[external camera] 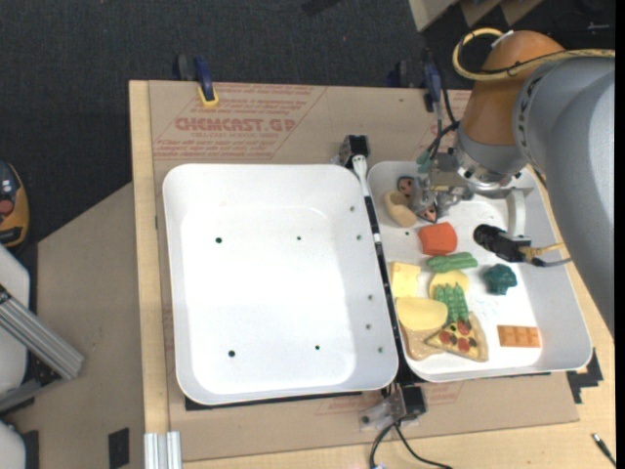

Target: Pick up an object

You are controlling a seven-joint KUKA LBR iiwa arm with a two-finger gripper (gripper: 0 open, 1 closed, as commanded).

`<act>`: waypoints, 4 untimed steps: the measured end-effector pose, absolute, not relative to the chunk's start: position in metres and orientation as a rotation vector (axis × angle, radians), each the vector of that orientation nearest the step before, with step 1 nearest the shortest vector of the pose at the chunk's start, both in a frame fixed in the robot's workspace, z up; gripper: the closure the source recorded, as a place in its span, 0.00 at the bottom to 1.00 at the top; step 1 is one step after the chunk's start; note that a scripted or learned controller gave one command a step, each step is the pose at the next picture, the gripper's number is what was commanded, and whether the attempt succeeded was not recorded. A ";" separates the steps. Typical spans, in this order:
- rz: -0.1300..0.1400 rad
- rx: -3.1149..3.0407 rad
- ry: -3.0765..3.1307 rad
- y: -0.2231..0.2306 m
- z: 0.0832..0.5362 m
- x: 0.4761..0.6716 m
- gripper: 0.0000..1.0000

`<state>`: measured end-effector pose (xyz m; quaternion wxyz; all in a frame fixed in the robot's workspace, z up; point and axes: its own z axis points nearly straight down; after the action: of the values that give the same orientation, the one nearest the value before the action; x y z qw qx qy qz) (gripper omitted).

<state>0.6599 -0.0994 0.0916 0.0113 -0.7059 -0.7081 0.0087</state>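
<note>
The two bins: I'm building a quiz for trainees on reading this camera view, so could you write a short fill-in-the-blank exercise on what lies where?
1. The toy foods all lie in the ____ bin of the camera view.
2. The gripper hovers over that bin's ____ end.
3. The pizza slice lies at the bin's ____ end.
4. The waffle is coloured ____.

Missing words: right; far; near; orange
</note>
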 end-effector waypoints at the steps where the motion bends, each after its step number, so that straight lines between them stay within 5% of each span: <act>1: 0.000 -2.221 -2.223 -0.092 0.134 0.666 1.00; 2: -0.002 -2.222 -2.224 -0.038 0.200 0.666 1.00; 4: -0.006 -2.223 -2.230 -0.038 0.221 0.668 1.00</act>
<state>0.6678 -0.0376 0.2206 -0.0036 -0.7060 -0.7082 -0.0020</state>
